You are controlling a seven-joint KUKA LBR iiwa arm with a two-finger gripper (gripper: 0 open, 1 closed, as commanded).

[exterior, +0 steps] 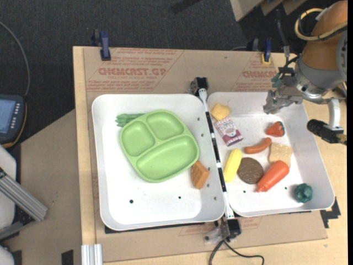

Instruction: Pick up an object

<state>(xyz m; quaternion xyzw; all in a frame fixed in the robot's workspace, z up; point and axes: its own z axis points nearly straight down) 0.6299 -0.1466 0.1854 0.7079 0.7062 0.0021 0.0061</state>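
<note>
The right bin [314, 164] holds toy food: a yellow cheese piece [220, 112], a pink carton [228, 130], a red strawberry [275, 129], a sausage [258, 146], a corn cob [233, 165], a brown patty [250, 170], a tan bread slice [280, 153], an orange carrot [272, 175] and a dark green broccoli [302, 192]. My gripper [274, 105] hangs over the bin's far right part, above and behind the strawberry. Nothing is visible between its fingers.
The left bin [110, 186] carries a green divided plate [159, 144], a green leafy piece [126, 118] at the plate's far left rim and an orange wedge [199, 175] near the divider. Blue clamps [103, 44] hold the bench's far edge.
</note>
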